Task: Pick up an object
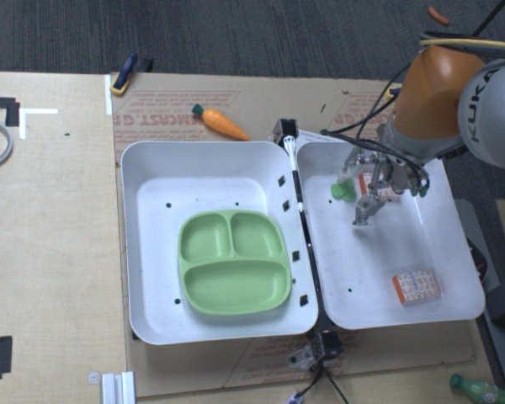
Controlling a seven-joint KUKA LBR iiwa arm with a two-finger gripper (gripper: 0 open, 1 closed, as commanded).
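Note:
My gripper [366,207] hangs low over the back left part of the right bin [379,301], under the arm's orange band [433,91]. A small green object [342,190] lies on the bin floor just left of the gripper, close to it or touching it. Something red and white [375,183] shows at the gripper's body; I cannot tell whether it is an object or part of the tool. An orange-and-white patterned box [417,286] rests flat near the bin's front right corner, well apart from the gripper.
The left bin [151,183] holds a green divided plate [234,263]. A toy carrot [221,122] lies on the cardboard behind the bins, a blue clip [124,73] further left. A green bottle [480,387] lies at the bottom right. Cables trail from the wrist.

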